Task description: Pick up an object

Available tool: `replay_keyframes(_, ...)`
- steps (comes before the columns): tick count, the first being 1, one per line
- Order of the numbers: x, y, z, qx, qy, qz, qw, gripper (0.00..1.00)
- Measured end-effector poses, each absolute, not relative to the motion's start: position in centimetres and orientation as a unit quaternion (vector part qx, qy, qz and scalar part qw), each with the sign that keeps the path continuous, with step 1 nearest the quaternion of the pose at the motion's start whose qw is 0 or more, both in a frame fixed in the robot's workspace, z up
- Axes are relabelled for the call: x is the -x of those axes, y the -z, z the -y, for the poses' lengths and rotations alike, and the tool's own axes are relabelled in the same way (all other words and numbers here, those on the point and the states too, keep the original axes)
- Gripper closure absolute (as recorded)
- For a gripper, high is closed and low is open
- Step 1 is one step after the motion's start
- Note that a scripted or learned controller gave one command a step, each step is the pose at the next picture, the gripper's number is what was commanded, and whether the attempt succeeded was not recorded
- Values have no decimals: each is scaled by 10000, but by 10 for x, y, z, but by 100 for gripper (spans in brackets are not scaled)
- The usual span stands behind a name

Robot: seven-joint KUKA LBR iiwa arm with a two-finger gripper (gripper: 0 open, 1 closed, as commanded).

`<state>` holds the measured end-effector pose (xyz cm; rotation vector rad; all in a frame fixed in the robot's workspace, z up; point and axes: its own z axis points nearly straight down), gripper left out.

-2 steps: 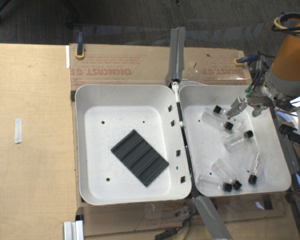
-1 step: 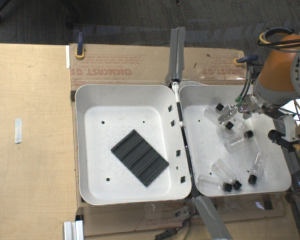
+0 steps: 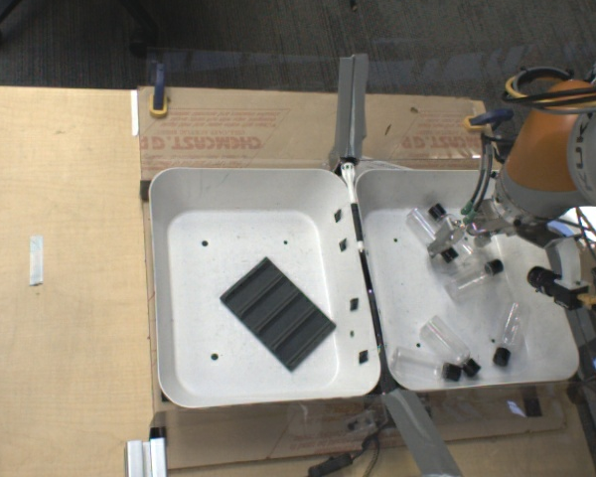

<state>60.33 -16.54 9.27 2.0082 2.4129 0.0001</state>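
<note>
- In the right bin (image 3: pixel 548 368), toward its upper middle, the gripper (image 3: pixel 455 238) hangs low over the white floor, with the arm (image 3: pixel 546 162) and its orange band rising behind it to the right.
- I cannot tell how wide the jaws stand; the tip is small and blurred against the clutter.
- Just left of and above the jaws lies a clear vial (image 3: pixel 424 218) with a black cap, close to the tip, but whether it touches is unclear.
- Just below and right of the jaws lies a second vial (image 3: pixel 477 272), its black cap pointing right.
- Well below the jaws, near the bin's front wall, a third vial (image 3: pixel 444 343) lies with two black caps beside it.
- Below and right of the jaws, a fourth vial (image 3: pixel 508 330) lies nearly upright in the view, cap at its lower end.
- Far left of the jaws, in the left bin (image 3: pixel 169 266), a dark ribbed slab (image 3: pixel 277 313) lies flat and turned at a slant, well apart from the vials.
- Both bins sit side by side on brown cardboard (image 3: pixel 248 132).
</note>
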Motion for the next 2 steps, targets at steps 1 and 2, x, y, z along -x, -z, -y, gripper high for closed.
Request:
replay_keyframes(1,-603,-101,167,-6409,5,-7677,3,100)
replay_keyframes(2,-600,-219,61,-6669,12,-7452,-6,100)
